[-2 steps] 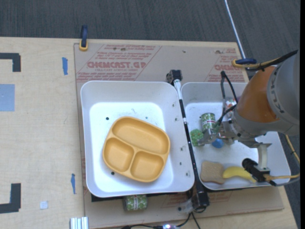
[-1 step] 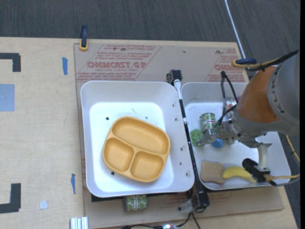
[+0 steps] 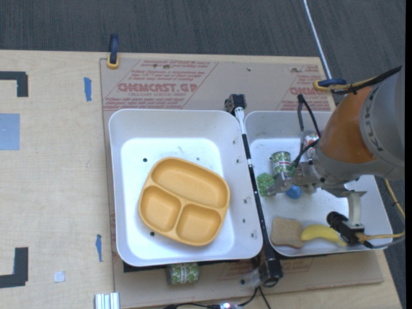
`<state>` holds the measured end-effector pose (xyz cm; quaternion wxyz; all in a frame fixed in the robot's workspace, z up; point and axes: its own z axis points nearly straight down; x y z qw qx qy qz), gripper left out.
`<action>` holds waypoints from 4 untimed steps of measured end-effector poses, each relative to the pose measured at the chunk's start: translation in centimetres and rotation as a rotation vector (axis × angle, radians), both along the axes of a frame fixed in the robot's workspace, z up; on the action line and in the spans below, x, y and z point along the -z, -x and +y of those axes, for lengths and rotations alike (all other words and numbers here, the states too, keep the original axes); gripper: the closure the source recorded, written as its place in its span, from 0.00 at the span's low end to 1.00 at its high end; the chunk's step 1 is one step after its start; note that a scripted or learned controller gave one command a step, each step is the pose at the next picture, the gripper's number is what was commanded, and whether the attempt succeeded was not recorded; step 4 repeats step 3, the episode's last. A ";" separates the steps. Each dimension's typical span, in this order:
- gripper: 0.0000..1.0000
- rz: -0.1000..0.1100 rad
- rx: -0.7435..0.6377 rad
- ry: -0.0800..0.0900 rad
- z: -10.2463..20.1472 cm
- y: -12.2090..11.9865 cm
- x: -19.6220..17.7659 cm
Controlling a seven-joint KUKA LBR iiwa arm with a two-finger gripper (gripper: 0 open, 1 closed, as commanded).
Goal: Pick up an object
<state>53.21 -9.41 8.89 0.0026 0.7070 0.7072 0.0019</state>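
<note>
I am hanging my gripper (image 3: 293, 184) over the middle of the right bin (image 3: 381, 206), its spread beyond telling, with a small blue object (image 3: 293, 192) lying just beneath it and a green can (image 3: 280, 164) toward the far edge.

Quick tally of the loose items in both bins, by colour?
Yellow-orange: 1, divided plate
Yellow: 1, banana
Tan: 1, bread slice
Green: 2, can, ball
Blue: 1, small ball
Total: 6
</note>
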 end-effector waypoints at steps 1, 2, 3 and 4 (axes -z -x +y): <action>0.00 -0.007 0.000 0.002 -1.4 -7.2 -0.1; 0.00 -0.007 0.001 0.004 -0.3 -5.8 -0.1; 1.00 -0.006 -0.001 0.002 -0.1 -5.8 -1.0; 1.00 -0.006 -0.001 0.002 -0.1 -5.8 -1.0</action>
